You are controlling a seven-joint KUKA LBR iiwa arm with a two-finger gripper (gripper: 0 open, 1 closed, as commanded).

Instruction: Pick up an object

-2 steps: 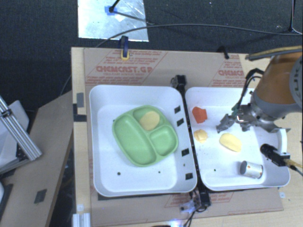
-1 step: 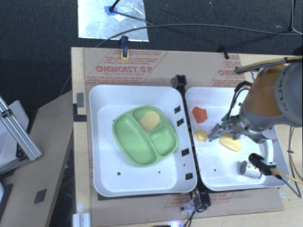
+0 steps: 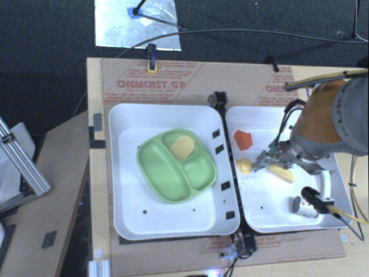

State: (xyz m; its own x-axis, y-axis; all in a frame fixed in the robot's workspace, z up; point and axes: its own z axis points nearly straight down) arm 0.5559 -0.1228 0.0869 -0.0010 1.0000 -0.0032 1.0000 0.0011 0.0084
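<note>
Bench with two white bins side by side. My gripper (image 3: 271,158) sits low in the right bin (image 3: 259,215); can't tell its opening or any hold. Yellow lump (image 3: 245,166) just beside the tip, yellow wedge (image 3: 282,173) close under it, red block (image 3: 243,139) a little beyond. Left bin (image 3: 130,212): green plate (image 3: 167,175) carrying yellow piece (image 3: 183,148).

Brand lettering on bench sheet
Red "CHEMCAST GP" print repeats across the brown protective sheet (image 3: 151,84) at 12 o'clock of the bins
</note>
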